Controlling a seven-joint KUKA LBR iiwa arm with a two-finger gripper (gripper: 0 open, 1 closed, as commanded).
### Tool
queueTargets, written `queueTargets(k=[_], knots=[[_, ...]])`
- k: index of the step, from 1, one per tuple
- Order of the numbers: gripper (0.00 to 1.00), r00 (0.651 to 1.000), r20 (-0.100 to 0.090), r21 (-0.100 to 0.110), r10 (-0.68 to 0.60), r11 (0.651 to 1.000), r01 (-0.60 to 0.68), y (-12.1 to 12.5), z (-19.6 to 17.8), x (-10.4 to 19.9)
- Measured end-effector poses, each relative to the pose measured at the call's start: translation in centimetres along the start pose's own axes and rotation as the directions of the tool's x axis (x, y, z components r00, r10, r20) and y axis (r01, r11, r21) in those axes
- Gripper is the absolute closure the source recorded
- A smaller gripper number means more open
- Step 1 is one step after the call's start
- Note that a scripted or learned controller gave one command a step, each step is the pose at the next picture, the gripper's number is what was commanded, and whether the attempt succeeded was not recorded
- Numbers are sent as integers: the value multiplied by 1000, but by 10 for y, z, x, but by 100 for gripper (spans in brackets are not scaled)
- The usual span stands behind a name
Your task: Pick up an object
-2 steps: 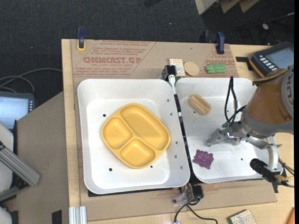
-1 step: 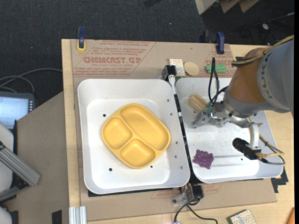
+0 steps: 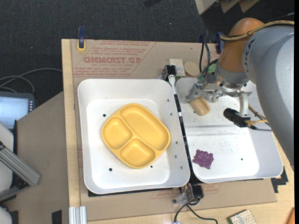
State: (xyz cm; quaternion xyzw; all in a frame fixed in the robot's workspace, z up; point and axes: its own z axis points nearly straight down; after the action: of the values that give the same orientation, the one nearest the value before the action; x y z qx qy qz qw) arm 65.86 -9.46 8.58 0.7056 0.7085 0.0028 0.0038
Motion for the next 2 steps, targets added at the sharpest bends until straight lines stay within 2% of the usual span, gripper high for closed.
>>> queueTargets(k=[1, 2], knots=[[0, 1000, 0, 5, 4, 1000, -4, 9, 1, -15], [100, 1000, 2, 2, 2, 1000, -2, 9, -10, -15]])
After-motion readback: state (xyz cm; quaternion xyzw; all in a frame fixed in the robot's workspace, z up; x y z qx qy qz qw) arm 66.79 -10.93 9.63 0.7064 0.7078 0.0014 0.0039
